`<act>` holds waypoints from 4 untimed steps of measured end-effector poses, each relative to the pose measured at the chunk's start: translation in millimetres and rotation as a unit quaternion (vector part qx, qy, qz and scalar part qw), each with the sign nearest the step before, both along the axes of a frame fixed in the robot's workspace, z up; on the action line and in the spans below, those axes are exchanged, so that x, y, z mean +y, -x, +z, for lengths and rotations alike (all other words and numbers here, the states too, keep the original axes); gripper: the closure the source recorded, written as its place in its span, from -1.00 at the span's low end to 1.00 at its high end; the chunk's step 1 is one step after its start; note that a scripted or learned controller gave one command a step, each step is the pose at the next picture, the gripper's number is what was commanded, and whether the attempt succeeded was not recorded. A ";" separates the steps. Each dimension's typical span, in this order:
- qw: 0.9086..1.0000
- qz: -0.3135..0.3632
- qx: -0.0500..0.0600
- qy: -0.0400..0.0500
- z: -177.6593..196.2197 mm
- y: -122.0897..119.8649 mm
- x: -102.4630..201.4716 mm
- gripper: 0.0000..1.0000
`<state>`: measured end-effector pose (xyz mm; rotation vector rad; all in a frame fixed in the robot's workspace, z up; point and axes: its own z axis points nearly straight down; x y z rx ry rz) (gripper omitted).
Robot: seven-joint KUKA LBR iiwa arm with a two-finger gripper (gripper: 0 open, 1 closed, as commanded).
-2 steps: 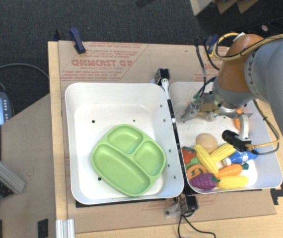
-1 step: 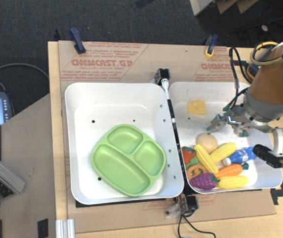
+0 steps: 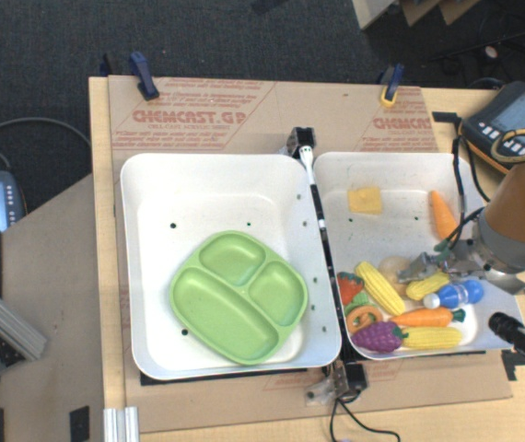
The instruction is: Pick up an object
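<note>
You see a bench (image 3: 244, 109) covered by brown printed board, held by two blue clamps (image 3: 143, 75) at its far edge. On it, two white bins rest side by side: left bin (image 3: 152, 247), right bin (image 3: 401, 168).

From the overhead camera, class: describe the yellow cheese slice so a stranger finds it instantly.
Look in the right-hand white bin, at its far end, away from the pile of toy food. The cheese slice lies there alone: flat, squarish, pale yellow, left of the orange carrot.
</note>
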<state>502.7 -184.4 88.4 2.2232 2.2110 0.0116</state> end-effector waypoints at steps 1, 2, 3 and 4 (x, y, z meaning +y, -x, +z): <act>1.000 0.006 -0.003 0.002 1.1 -93.7 45.2 -1.00; 1.000 0.003 -0.001 0.004 47.6 -167.0 -14.8 -1.00; 1.000 0.003 0.005 -0.006 -4.6 -83.8 -35.3 -1.00; 1.000 0.005 0.004 -0.001 6.8 -86.1 -36.5 1.00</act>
